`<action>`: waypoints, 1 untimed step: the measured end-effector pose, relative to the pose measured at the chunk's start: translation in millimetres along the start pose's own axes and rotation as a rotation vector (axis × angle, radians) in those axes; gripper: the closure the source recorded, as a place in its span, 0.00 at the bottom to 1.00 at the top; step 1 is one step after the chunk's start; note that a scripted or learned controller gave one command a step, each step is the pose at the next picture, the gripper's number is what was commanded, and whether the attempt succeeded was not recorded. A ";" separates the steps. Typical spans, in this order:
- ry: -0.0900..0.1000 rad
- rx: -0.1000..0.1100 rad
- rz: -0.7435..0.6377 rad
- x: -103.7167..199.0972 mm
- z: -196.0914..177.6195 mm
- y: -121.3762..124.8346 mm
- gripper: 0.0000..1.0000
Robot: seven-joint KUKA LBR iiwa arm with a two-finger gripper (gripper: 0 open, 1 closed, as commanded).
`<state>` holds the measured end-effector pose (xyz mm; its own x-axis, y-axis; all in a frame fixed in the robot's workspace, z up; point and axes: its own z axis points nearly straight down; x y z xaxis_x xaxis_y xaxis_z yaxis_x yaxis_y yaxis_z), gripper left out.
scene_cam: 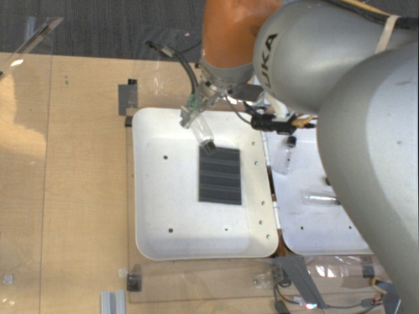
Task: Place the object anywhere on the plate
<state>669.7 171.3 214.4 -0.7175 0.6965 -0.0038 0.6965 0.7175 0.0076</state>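
One claw (204,131) works over the left bin (154,195). You see it hanging off the orange-banded wrist (229,25), its pale fingers slanting down toward 5 o'clock and ending just at the top left corner of the dark ribbed slab (220,175). Whether the fingers are spread or closed cannot be told at this angle, and nothing can be made out between them.

Slab lies flat near the bin's centre, long axis running 12 to 6 o'clock. From the claw tip it sits toward 5 o'clock, touching or nearly so; contact cannot be confirmed.

Judgement: whether the slab is the plate or the object is unclear. Either way, your next move turns on that short 5 o'clock offset.

Right bin (321,227) carries small clear items, well apart from the claw.
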 end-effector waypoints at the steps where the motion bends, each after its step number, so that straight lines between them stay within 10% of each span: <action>1: 0.003 0.000 -0.484 65.1 38.4 -5.8 1.00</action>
<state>619.2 212.5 175.7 -0.9593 0.2823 -0.0044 0.2823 0.9593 0.0052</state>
